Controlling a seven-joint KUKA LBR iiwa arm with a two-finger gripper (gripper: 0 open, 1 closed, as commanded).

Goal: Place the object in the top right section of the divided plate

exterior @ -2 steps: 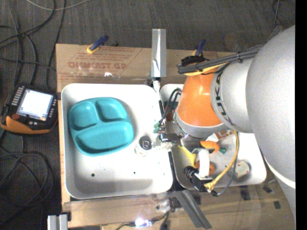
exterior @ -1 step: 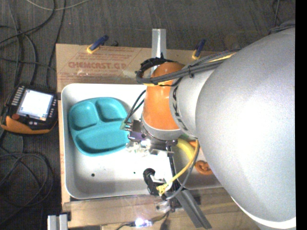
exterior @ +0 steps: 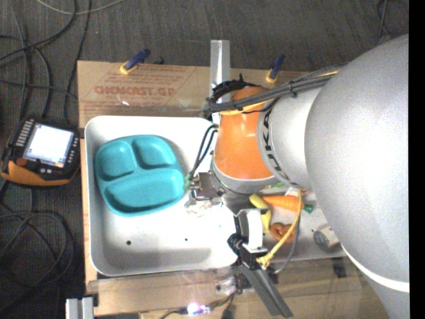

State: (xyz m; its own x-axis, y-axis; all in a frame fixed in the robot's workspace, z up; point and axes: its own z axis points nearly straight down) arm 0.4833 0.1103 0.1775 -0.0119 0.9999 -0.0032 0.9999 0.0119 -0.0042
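Observation:
A teal divided plate (exterior: 138,173) lies in the left white bin (exterior: 159,244), toward its upper left. Its top right section (exterior: 157,151) holds nothing that I can see. My gripper (exterior: 198,190) hangs under the orange wrist band, just off the plate's right rim, near the wall between the two bins. A small green bit shows at its tip by the plate's edge; I cannot make out what it is. The arm hides most of the right bin.
In the right bin an orange carrot-like piece (exterior: 284,203), a yellow piece (exterior: 259,201), another orange piece (exterior: 279,231) and a small grey cylinder (exterior: 325,237) peek out beneath the arm. A handheld pendant (exterior: 41,150) lies left of the bench.

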